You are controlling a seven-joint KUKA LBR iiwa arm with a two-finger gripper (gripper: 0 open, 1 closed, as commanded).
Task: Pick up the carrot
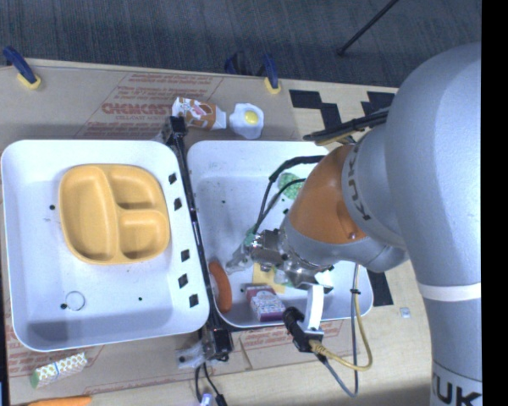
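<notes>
The carrot [221, 284], a short orange piece, lies along the left wall of the right bin [216, 184], near its front corner. The arm reaches in from the right, with its orange band [322, 205] over the middle of that bin. My gripper [256, 256] hangs low in the bin, just right of the carrot and slightly behind it. The wrist hides much of the gripper. Nothing shows held in it, and the carrot rests on the bin floor.
A yellow block [263, 274] and a maroon box [266, 302] lie just right of the carrot. Something green [293, 189] peeks out behind the wrist. The left bin [25, 252] holds a yellow divided tray [114, 211]. A small bottle [196, 112] and a white-and-yellow toy [247, 120] sit behind the bins.
</notes>
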